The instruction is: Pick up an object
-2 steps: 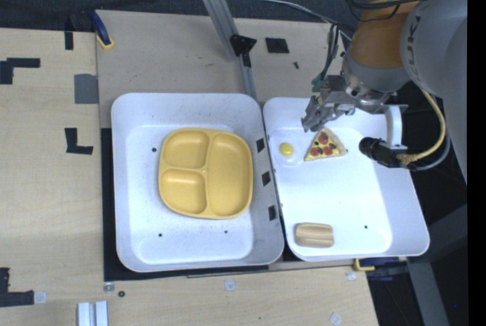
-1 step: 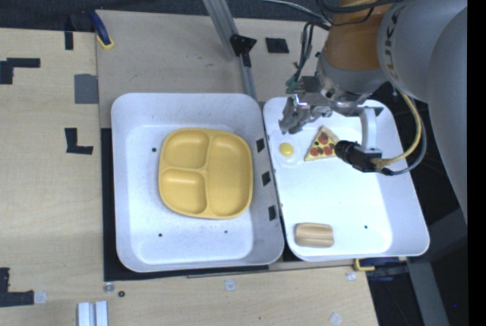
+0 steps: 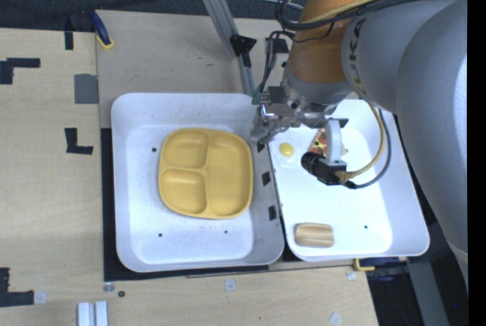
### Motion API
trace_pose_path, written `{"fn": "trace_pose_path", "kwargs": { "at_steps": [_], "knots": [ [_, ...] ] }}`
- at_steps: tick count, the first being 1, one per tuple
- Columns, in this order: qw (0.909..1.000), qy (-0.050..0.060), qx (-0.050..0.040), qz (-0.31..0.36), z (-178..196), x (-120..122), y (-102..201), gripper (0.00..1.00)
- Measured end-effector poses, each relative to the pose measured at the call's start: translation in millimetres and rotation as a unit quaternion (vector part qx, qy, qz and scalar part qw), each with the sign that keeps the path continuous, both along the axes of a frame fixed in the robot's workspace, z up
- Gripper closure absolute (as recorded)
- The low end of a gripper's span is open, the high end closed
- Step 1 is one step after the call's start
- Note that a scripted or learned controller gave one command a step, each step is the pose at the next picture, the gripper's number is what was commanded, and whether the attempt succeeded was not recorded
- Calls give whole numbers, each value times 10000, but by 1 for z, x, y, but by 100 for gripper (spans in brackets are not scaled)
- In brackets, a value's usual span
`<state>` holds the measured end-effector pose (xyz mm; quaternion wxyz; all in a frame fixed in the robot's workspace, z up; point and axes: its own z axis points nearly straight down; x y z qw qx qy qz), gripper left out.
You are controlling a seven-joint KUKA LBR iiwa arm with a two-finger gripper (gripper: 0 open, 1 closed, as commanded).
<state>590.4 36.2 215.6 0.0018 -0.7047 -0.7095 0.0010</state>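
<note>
Hanging near the yellow piece (image 3: 286, 150), the gripper (image 3: 266, 121) shows nothing lifted yet. Whether it is spread or pinched cannot be told.

Bench (image 3: 167, 51): left bin (image 3: 152, 101), right bin (image 3: 366, 197) (both white)

left bin (image 3: 135, 188): yellow divided plate (image 3: 205, 172) | right bin (image 3: 376, 203): tan bun (image 3: 314, 235), small yellow piece (image 3: 286, 150) | gripper (image 3: 267, 123) at shared rim

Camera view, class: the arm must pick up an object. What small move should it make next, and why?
Probably a short shift away from the wall, onto the small yellow piece. The gripper hangs at the left wall of the right bin, and that piece lies closest to it. The tan roll lies farther off, near the front edge.
</note>
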Motion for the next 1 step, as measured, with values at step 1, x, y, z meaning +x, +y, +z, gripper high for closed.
{"fn": "trace_pose_path", "kwargs": {
  "at_steps": [1],
  "knots": [
    [10000, 0, -5, -5, -5, -16, 48, 100]
  ]
}}
